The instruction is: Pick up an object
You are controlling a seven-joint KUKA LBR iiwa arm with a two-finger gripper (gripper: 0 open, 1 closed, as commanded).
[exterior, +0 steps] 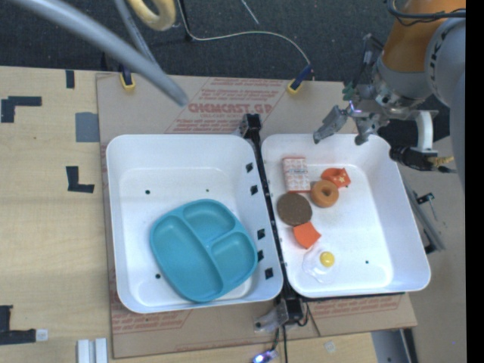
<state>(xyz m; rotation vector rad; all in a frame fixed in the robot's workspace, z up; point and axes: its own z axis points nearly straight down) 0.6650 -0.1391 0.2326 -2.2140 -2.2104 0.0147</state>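
Gripper [346,125] hangs spread and empty at the right bin's [393,225] twelve o'clock rim, and with the donut [325,194] crowded by the brown disc [294,208] at its eight o'clock, a descent risks nudging neighbours and closing on nothing.

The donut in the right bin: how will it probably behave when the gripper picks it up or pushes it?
The donut looks small and probably light. It lies flat, so it should slide rather than roll. It appears to touch the orange piece, so a push may move both.
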